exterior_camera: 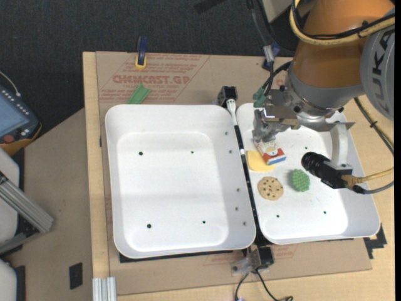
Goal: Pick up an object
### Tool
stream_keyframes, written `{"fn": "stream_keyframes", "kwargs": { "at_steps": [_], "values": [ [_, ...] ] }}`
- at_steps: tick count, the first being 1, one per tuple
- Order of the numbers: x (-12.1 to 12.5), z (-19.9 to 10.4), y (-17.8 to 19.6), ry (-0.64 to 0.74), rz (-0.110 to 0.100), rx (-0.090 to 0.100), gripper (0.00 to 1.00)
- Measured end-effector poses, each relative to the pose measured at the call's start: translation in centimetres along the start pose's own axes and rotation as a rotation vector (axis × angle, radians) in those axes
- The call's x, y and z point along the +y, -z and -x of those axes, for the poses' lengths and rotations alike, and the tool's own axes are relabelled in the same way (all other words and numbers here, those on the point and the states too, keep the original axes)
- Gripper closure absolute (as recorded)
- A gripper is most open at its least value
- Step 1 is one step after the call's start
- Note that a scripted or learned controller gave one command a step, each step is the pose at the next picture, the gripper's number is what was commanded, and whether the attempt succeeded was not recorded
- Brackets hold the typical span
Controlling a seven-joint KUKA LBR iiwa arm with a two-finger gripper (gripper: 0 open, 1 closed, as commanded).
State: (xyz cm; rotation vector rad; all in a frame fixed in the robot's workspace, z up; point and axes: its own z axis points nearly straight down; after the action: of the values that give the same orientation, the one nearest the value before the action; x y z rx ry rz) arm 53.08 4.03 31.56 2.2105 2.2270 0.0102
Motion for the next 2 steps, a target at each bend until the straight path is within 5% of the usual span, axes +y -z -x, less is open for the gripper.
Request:
{"fn": "stream_keyframes", "kwargs": {
  "at_steps": [1,2],
  "values": [
    [-2.1,-3.1,3.6,-0.002,-0.001,0.0,1.0],
    [-3.7,-5.3,13.2,-0.003,0.005,0.002,1.0]
  ]
}}
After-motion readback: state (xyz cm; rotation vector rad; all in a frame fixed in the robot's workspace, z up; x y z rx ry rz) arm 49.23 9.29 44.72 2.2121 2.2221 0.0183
